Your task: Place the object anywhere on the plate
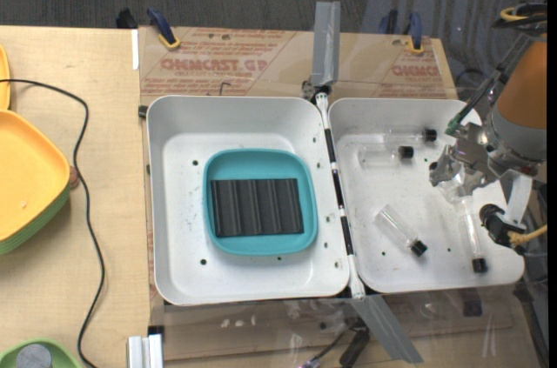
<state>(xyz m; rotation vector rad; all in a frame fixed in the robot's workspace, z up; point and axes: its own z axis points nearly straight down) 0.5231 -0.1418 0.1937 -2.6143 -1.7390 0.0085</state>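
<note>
You see the teal square plate (260, 204) bare; clear plastic vials (399, 230) lie unpicked; gripper (454, 170) jaws' state unclear.

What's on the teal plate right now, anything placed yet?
Nothing placed. The teal plate in the left bin shows only its dark ribbed centre; the clear vials lie in the right bin.

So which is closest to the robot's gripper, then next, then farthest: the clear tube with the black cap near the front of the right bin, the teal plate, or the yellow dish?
From the gripper, in the camera view:
1. The clear tube with the black cap, in the right bin, just below-left of the gripper.
2. The teal plate, in the left bin.
3. The yellow dish, at the far left edge of the bench.
</note>
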